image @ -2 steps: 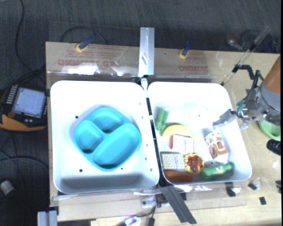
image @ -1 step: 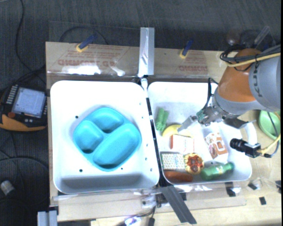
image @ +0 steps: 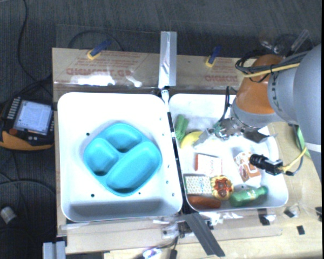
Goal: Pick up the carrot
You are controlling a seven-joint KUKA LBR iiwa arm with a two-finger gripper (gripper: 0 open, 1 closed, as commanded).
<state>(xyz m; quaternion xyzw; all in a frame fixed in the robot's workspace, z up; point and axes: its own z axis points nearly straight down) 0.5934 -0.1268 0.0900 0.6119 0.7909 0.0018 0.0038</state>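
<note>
A dark orange-red, elongated object (image: 205,202) that looks like the carrot lies along the front wall of the right bin (image: 278,196), partly under a patterned packet (image: 197,184). My gripper (image: 215,130) hangs low over the back half of that bin, just right of a yellow banana (image: 190,139). It is well apart from the carrot, which lies towards the front of the bin. Nothing can be seen held in the gripper.
The right bin also holds a green vegetable (image: 181,126), a white and red box (image: 207,163), a red and yellow item (image: 222,185), a green bottle (image: 248,195) and a white and orange packet (image: 246,166). A blue divided tray (image: 123,156) sits in the left bin (image: 70,144).
</note>
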